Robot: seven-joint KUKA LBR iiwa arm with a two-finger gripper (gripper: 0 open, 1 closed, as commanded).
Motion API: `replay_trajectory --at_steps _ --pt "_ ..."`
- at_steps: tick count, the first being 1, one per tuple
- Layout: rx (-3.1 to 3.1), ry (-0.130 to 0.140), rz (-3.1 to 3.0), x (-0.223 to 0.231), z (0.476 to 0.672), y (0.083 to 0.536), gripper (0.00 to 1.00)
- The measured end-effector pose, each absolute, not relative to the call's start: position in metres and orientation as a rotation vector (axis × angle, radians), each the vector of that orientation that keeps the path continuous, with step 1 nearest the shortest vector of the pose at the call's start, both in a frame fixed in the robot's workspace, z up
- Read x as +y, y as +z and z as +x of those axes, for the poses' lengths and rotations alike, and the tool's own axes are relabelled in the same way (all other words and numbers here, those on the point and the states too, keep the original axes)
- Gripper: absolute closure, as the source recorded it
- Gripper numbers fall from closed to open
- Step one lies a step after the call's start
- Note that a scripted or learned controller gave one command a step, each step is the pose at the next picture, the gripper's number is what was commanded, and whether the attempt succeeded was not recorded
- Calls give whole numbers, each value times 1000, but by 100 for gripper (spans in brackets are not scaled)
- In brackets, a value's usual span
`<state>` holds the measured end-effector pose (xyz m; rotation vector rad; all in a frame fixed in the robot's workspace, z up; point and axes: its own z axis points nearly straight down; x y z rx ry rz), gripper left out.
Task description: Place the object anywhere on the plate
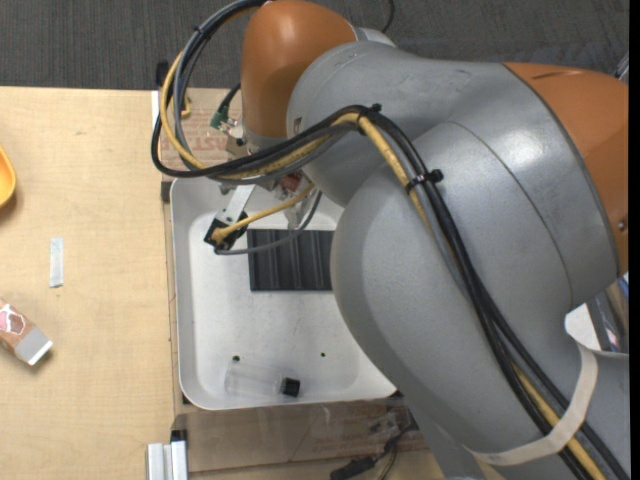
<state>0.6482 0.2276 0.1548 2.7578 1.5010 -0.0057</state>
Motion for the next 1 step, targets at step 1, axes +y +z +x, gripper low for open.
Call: replay_trajectory --at_steps 1 --pt "711 -6 3059 226 551 91 0"
